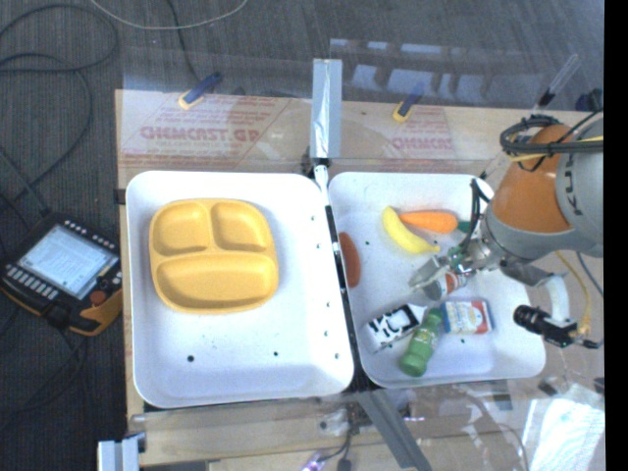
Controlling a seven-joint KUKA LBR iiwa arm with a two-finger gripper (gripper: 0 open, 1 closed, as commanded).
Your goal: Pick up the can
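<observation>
A: Camera view first: where is the can [448, 283]?

B: In the right bin [510, 361], near its middle, lying tilted under the tip of the hand [453, 263]. It sits just beside the small blue-and-white carton [465, 316] and above the green bottle [421, 343].

A: And the hand, is it spread or pinching?

B: I cannot tell. The arm [535, 214] comes in from the right and its wrist covers the spot; the tip blurs into the can's metal sheen.

A: Why would it hang there?

B: My guess is it is set over the can for a grasp, since that is the only thing right beneath it. The clutter around it likely forces a steep approach: the banana [404, 232] and carrot [430, 221] lie just above, the black-and-white toy [395, 326] lower left.

A: Anything else hard to read?

B: The can's label is too small to make out, and part of its body is hidden by the hand. A reddish thing [350, 259] lies along the bin's left wall; I can't name it. The left bin [196, 361] carries a yellow divided tray [213, 255], well apart from all this, on the desk [147, 126].
</observation>
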